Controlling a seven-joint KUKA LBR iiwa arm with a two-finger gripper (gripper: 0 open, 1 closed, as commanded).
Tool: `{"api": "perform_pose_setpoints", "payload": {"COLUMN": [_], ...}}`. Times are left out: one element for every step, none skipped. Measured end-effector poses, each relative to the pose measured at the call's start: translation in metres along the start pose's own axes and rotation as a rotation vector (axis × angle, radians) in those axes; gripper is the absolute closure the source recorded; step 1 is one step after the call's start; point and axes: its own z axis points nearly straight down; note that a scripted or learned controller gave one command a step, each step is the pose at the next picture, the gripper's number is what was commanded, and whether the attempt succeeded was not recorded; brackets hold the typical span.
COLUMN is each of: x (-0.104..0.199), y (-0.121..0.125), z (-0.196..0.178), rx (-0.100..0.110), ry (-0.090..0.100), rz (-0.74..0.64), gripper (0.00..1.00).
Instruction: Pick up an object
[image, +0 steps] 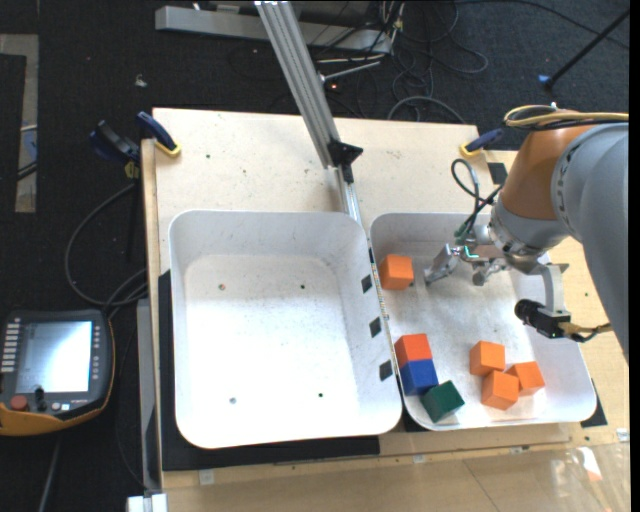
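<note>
Claw (462, 268) hangs over the back part of the right bin (575, 400), its two fingers spread wide with nothing between them. Just to its left, near the bin's inner wall, sits a lone orange cube (398, 271), close to the left fingertip (438, 272) but apart from it. Nearer the front edge, well below the claw, another orange cube (413, 348) touches a blue cube (418, 375), and a dark green block (442, 400) lies just beside the blue one. Below and to the right of the claw, three orange blocks (502, 376) cluster together. Far to the left of the claw lies the left bin (190, 300). Both bins rest on the pale worktop (250, 160).
</note>
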Motion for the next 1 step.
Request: {"api": "perform_pose_setpoints", "payload": {"x": [0.0001], "y": [-0.0001], "z": [0.0002], "rx": [0.000], "ry": [0.000], "rz": [0.000], "gripper": [0.00]}}
